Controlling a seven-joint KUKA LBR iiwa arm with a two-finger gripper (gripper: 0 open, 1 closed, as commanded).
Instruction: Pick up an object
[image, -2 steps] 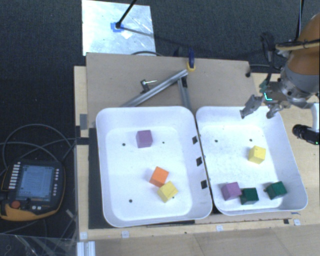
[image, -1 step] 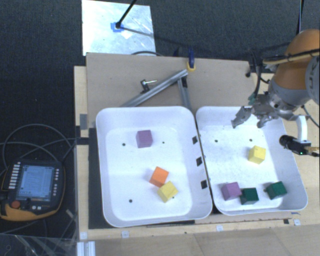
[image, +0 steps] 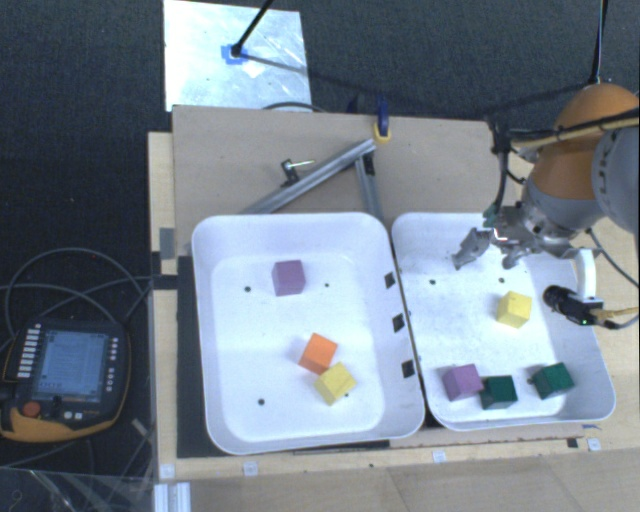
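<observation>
Spread apart, the jaws of the gripper (image: 492, 250) hang over the upper part of the right bin (image: 440, 235) with nothing between them; they touch none of the blocks.

At the far left of the frame a teach pendant (image: 62, 378) lies beside the bench, its screen too small to read; no writing is legible anywhere.

In the left bin (image: 215, 240), a purple block (image: 288, 277) sits in the upper middle; an orange block (image: 318, 352) lies lower down, touching or just beside a yellow block (image: 336, 383) at its lower right.

In the right bin, a second yellow block (image: 514, 309) lies below and slightly right of the jaws, near but apart; along the bottom sit a second purple block (image: 462, 381), a dark green block (image: 498, 392) just beside it, and another green block (image: 551, 380) further right, all well apart from the jaws.
</observation>
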